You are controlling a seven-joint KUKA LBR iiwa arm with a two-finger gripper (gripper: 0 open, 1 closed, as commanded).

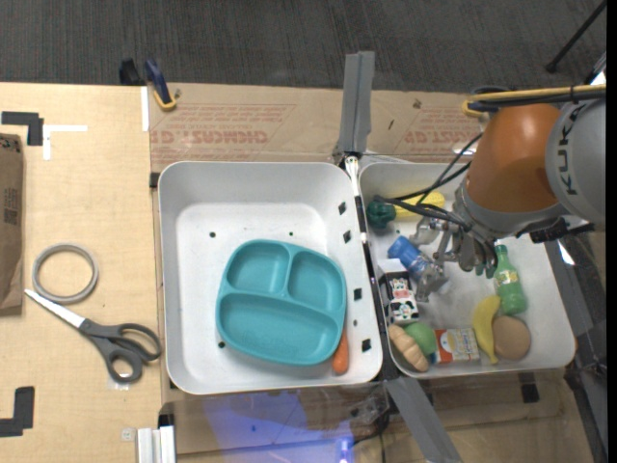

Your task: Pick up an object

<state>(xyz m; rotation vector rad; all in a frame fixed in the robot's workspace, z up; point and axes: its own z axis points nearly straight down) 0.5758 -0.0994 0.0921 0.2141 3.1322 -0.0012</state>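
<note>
From where I stand the pincer [445, 261] hangs low in the right bin [540, 355], whether spread or closed I cannot tell, crowded by a blue bottle [406, 255] and green bottle [508, 283], so it may nudge both and lift nothing

Dark grey carpet floor [289, 17] beyond a pale wooden bench [77, 210].

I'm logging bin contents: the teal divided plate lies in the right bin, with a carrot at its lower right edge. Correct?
Not quite. The camera view shows the teal divided plate in the left bin, not the right one. The carrot does lie at its lower right edge.
</note>
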